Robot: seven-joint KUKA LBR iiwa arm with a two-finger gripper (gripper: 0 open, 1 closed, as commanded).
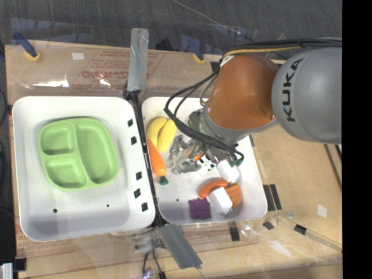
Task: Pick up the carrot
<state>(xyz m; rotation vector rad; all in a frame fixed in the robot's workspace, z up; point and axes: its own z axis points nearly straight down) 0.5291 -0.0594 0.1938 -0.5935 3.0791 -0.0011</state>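
The carrot (157, 158) is orange with a small green tip and lies along the left wall of the right bin (174, 214), just below a yellow banana (161, 132). My gripper (185, 156) hangs over the middle of that bin, a short way right of the carrot and beside the banana's lower end. Its metal fingers (177, 150) point down and left with nothing visibly between them. The orange-banded wrist (241, 95) hides the bin's upper right part.
Near the right bin's front lie a purple grape bunch (200, 208), an orange and white piece of toy food (221, 193) and a white block (228, 170). The left bin (35, 214) holds a green three-compartment plate (78, 153).
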